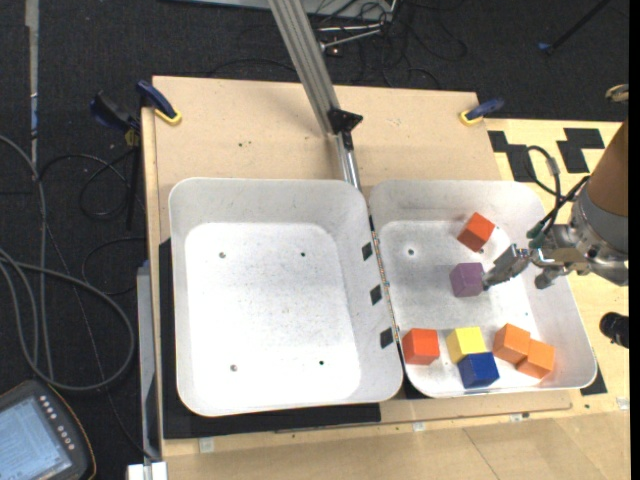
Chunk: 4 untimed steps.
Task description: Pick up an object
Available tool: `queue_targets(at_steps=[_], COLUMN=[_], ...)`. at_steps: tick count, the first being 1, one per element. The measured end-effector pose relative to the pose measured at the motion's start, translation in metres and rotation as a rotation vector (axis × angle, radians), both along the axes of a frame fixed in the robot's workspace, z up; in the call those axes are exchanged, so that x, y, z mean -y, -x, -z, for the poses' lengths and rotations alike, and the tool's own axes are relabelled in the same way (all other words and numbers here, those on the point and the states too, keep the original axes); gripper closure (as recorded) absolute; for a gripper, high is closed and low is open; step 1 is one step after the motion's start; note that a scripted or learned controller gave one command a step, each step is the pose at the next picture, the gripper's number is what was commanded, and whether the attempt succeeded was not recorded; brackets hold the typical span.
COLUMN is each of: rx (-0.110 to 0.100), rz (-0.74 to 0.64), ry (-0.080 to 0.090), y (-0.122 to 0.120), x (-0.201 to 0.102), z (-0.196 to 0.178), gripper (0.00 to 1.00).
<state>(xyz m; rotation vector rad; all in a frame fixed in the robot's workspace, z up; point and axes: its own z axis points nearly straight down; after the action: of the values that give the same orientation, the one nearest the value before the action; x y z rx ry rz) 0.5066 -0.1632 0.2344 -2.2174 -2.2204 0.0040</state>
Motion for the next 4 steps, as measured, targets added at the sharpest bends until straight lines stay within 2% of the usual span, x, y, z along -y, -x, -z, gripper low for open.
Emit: queue_targets(at_steps=[1, 2, 4], rx=[0.004, 0.0, 0.004], rz=[0.002, 0.002, 0.002], ry=[0.001, 0.0, 0.001], y=[-0.001, 0.006, 0.003], x=[0.0, -0.006, -0.001], z=[-0.002, 0.046, 0.141], gripper=[0.0, 0.0, 0.0])
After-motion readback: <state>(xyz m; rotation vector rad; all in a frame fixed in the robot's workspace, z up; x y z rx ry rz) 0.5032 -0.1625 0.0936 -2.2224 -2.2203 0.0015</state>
